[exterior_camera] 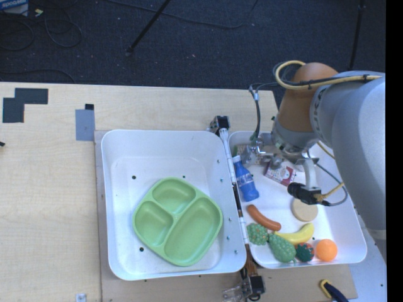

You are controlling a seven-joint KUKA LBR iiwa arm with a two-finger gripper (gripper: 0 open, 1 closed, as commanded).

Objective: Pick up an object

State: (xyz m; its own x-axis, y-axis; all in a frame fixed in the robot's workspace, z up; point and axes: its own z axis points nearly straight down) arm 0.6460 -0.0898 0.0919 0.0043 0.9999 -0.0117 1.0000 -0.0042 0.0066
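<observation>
We can't tell the gripper [272, 156] state, it hangs low in the right bin [352, 244] nr the blue bottle [244, 181]. Bottle lies by the bin's left wall; prob light, stiff, slick plastic, so we'd grab across its body

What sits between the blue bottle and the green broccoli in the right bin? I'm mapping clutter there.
In the camera view, a toy hot dog lies between the blue bottle above and the broccoli below, slanting across the right bin.
</observation>
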